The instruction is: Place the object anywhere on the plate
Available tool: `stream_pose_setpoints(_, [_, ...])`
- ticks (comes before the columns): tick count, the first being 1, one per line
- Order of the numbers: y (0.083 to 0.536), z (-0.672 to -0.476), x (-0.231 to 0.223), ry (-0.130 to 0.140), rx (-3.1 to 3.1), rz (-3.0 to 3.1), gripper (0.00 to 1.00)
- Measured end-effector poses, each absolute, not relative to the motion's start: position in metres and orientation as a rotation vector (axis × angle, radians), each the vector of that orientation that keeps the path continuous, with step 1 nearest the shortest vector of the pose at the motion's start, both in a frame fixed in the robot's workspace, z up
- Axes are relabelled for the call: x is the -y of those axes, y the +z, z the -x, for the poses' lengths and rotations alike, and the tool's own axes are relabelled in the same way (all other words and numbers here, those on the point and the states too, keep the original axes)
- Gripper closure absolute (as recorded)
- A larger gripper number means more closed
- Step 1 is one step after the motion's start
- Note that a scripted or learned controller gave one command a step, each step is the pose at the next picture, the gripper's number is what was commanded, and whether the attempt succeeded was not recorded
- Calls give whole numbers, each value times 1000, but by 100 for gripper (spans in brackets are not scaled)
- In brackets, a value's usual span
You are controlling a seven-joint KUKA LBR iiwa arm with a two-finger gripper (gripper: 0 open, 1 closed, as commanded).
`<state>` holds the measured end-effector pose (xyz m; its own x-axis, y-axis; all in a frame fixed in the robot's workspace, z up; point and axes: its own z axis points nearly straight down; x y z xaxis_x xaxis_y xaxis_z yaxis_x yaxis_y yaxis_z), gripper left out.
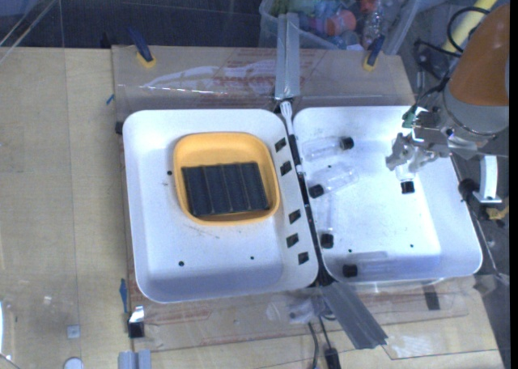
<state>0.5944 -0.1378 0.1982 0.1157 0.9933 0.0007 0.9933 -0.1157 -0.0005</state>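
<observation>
The clear plastic black-capped bottles (324, 149), right of the yellow square plate (225, 176), look light, slick and best pinched mid-body, while whether the gripper (407, 167) is clenched I cannot tell.

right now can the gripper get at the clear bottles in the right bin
Probably yes. The gripper hangs over the right bin, and the clear bottles lie just beyond it toward the divider, uncovered from above. They lie close to the divider wall, which could crowd a grasp.
</observation>
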Motion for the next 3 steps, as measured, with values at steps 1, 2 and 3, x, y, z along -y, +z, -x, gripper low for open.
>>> stream_pose_setpoints(1, [200, -614, 125, -2, 2292, 2153, 100])
stream_pose_setpoints(2, [194, -637, 107, -3, 2527, 1872, 100])
stream_pose_setpoints(3, [196, -646, 87, -3, 2672, 1660, 100])
